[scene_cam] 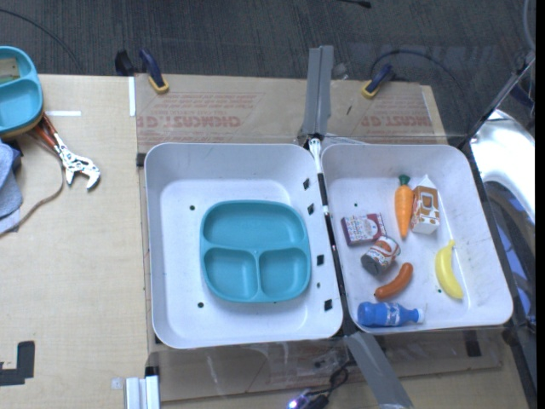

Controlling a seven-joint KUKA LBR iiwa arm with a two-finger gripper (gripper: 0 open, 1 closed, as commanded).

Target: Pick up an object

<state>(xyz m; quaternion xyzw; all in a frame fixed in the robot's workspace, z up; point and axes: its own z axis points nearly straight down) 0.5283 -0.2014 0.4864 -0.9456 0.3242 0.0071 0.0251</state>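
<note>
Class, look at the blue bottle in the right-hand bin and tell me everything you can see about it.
The blue bottle is small and looks plastic, with a deep blue body, a pale label band round its middle and a lighter cap end pointing right. It lies on its side on the floor of the right bin, near the front wall. The orange-red sausage sits just behind it; whether they touch is unclear. Its label print is too small to read.

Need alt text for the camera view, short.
Two white bins side by side: the left bin holds a teal divided tray; the right bin holds a carrot, banana, sausage, blue bottle and small cartons.
</note>
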